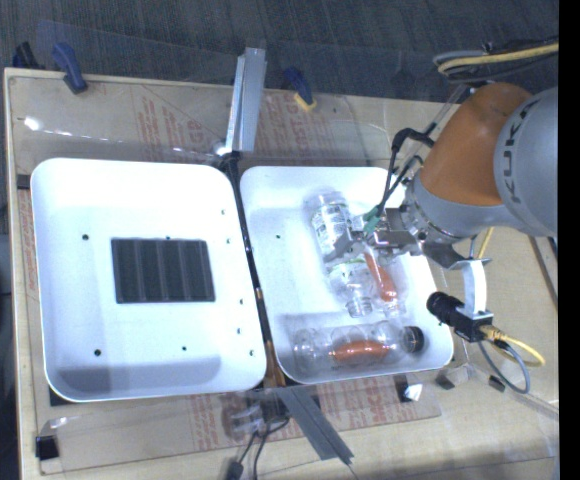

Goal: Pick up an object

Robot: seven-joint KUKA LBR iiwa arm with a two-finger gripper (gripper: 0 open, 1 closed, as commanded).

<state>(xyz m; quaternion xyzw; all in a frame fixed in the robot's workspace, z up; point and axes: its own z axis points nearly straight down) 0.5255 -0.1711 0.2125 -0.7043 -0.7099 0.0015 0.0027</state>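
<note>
Arm bent low, fingers seemingly over bottle

Bright overhead light; white bins overexposed, glaring; dark surroundings; slightly soft focus.

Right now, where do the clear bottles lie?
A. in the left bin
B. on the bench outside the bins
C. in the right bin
C: the bottles lie in the right bin, near the gripper; the left bin shows a dark grille.
</note>
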